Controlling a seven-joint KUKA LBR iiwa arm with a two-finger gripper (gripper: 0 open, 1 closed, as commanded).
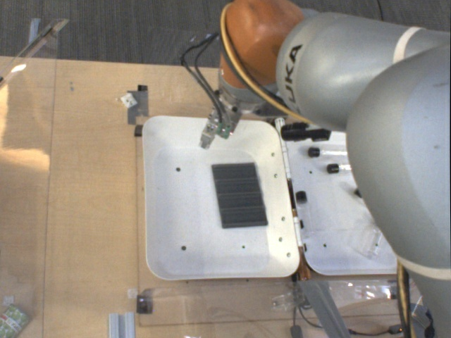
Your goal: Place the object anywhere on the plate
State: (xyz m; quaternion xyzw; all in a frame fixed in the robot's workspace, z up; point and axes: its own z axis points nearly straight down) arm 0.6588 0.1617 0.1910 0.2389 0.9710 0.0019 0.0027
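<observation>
We see the claw (211,136) hanging over the back of the left bin (165,210). We cannot tell what it holds. A dark ridged plate (239,195) lies flat in that bin.

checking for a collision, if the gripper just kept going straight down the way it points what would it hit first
Probably the bare white floor of the left bin, near its far edge. The gripper hangs beyond the dark ridged plate, though depth is unclear.

The hand (211,136) hangs over the left bin's (163,210) far edge, beyond a dark ribbed plate (239,195) (lying flat).
</observation>
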